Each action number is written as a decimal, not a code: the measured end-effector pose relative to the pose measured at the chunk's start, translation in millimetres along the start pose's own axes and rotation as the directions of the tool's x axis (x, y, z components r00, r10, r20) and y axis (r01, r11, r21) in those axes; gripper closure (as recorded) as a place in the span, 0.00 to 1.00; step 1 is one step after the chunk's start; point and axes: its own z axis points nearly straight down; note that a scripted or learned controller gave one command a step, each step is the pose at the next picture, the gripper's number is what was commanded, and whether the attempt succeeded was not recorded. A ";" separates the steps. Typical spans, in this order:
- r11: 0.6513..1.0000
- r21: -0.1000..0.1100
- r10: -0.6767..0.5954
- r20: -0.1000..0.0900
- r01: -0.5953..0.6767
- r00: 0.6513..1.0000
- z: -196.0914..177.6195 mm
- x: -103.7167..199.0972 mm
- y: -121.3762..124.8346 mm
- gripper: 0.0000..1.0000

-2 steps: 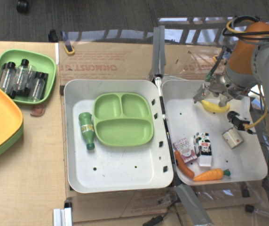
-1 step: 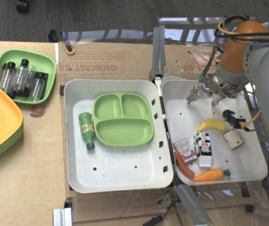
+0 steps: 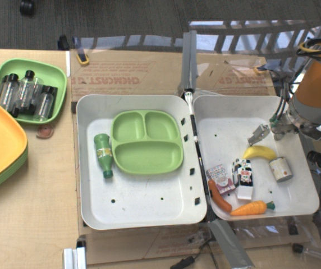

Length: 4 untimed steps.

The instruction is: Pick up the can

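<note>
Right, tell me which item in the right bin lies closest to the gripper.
The banana: it lies just below the gripper, nearer than the can to its right.

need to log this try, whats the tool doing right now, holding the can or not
tool: open, holding nothing, hanging over the right bin above the banana; the can lies apart from it.

Arm (image 3: 317, 88) cut off at right edge.
</note>
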 end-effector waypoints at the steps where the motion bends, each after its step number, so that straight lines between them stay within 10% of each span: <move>1: 0.965 0.002 0.261 0.003 -0.261 0.965 -20.9 88.3 18.1 0.00; 2: 0.987 0.002 0.162 0.003 -0.162 0.987 -87.9 50.8 -52.2 0.00; 3: 0.988 0.002 0.156 0.004 -0.156 0.988 -38.5 65.5 17.8 0.00; 4: 0.919 0.000 0.394 0.005 -0.394 0.919 -2.9 97.9 77.9 0.00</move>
